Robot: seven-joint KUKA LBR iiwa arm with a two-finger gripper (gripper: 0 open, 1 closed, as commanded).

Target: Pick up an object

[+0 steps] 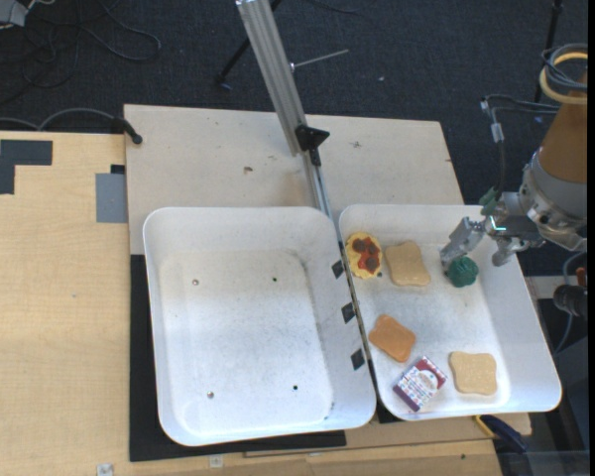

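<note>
The hand (481, 246) is spread wide above the green ball (463, 271) near the top of the right bin (535, 340). The ball is not gripped yet. Next, the hand must be lowered and squeezed shut.

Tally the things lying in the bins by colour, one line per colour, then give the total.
Tan: 2, the upper bread slice and the lower bread slice
Orange: 1, the orange piece
Yellow with red: 1, the pizza piece
Green: 1, the green ball
Red and white: 1, the packet
Total: 6
</note>
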